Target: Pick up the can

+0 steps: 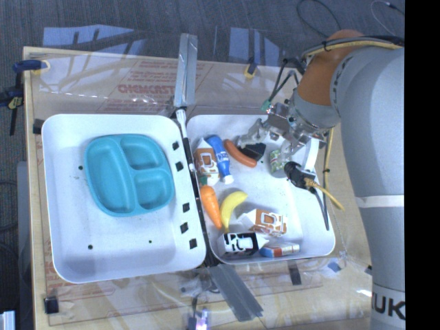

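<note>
Where the hand (275, 143) hovers, grip unclear, a small greenish can (277, 161) stands upright

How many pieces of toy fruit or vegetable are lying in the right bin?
2. The carrot lies near the right bin's left wall, and the banana lies just right of it, touching or nearly so. Others may be hidden under the gripper.
</note>
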You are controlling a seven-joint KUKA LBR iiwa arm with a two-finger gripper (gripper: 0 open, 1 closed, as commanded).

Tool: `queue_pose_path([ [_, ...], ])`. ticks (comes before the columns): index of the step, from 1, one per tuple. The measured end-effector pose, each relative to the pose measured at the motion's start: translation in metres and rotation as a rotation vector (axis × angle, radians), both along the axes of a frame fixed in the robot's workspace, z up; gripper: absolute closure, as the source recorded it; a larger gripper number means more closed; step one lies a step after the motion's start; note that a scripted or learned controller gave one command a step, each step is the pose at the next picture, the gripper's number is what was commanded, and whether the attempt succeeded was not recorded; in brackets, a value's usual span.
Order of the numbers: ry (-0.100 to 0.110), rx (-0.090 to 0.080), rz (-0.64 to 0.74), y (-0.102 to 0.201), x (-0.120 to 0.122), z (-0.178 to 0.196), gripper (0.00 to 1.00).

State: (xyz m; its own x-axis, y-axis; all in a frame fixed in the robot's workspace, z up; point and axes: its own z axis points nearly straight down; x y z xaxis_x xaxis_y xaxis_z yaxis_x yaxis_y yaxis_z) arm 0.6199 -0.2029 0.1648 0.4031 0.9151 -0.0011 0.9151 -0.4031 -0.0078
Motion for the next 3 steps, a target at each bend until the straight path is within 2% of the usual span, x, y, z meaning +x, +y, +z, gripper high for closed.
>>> queue_pose_path([
  [1,-0.008,-0.003,-0.037,0.002,0.014,-0.004,0.0],
  [2,-0.005,-0.001,-0.068,0.004,0.023,0.012,0.0],
  [3,-0.003,0.0,0.095,0.013,0.013,0.026,0.0],
])
